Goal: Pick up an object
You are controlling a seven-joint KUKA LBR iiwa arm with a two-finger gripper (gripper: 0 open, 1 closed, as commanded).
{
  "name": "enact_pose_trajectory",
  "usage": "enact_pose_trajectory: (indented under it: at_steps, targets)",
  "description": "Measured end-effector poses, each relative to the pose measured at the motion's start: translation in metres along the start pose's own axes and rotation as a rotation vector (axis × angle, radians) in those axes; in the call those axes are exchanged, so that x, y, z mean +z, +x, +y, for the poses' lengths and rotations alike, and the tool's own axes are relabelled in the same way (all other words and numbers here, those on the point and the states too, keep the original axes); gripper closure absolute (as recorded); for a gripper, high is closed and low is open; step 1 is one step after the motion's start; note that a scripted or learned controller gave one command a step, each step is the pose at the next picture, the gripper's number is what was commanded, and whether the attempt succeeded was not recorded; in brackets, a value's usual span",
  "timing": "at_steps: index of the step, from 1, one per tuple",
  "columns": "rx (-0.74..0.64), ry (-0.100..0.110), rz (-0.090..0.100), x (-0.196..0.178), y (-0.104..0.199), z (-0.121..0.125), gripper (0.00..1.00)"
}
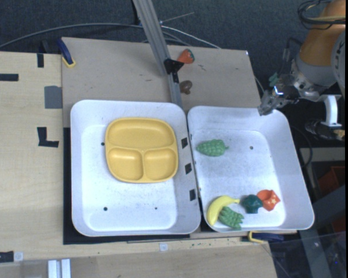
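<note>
In the right bin (278, 133) lie a green leafy toy (211, 147) near the back left, and at the front a yellow banana (217, 205), a green bumpy toy (231, 217), a dark teal toy (251, 203) and an orange-red toy (269, 200). My gripper (269, 103) hangs over the bin's back right corner, well apart from all of these. Nothing shows between its fingers, and they are too small and dark to read.
The left bin (87, 201) holds a yellow three-compartment plate (141, 149). A grey metal pole (153, 30) rises behind the bins, with an orange clip (186, 55) beside it. Cables cross the dark floor at the back.
</note>
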State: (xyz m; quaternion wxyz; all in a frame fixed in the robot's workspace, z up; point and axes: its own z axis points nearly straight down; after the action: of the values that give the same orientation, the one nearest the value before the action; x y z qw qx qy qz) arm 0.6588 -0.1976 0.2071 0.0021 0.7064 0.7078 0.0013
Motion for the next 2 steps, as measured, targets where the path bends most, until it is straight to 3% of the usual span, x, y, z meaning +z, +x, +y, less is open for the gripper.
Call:
enact_pose_trajectory:
  at_steps: [2]
  targets:
    - [-0.004, 0.007, 0.002, 0.002, 0.102, -0.014, 1.0]
